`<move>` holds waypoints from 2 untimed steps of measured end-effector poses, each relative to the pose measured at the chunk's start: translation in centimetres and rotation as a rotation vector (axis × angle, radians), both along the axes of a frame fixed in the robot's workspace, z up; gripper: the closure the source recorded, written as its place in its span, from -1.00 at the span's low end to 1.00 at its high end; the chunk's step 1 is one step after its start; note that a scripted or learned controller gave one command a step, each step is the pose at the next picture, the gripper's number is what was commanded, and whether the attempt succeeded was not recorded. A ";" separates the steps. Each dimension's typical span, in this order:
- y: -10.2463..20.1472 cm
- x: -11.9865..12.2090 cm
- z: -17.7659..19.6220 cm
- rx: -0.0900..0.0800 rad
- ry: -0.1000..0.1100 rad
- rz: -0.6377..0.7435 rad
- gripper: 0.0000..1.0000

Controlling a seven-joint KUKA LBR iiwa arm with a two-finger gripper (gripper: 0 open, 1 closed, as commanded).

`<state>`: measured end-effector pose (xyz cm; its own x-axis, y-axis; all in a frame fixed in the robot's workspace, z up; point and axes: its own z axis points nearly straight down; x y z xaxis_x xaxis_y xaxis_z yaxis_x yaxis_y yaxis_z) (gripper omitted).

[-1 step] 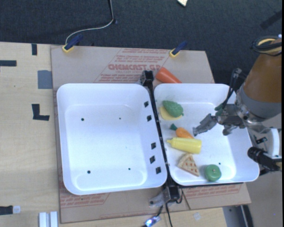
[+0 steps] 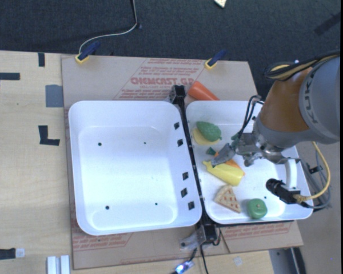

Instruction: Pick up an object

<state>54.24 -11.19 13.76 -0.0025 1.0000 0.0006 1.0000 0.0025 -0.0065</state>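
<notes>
Above the yellow toy [image 2: 224,172] in the right bin [image 2: 217,213], the gripper [image 2: 224,154] hovers; its opening cannot be determined. Approach step in hand. Next move: descend squarely onto the yellow toy.

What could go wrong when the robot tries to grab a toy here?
1. The fingers hang right over the yellow toy, which lies against an orange piece. They might catch both, or knock one away.
2. The toys sit crowded in the right bin: the waffle wedge and green ball are near, so a miss could bump them.
</notes>
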 end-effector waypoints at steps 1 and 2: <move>0.6 -2.9 -5.6 0.000 -0.003 -0.002 -1.00; 0.6 -2.6 -4.1 0.001 -0.009 -0.001 1.00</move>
<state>51.63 -10.57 9.65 -0.0013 1.0000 0.0015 1.0000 0.0013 0.0027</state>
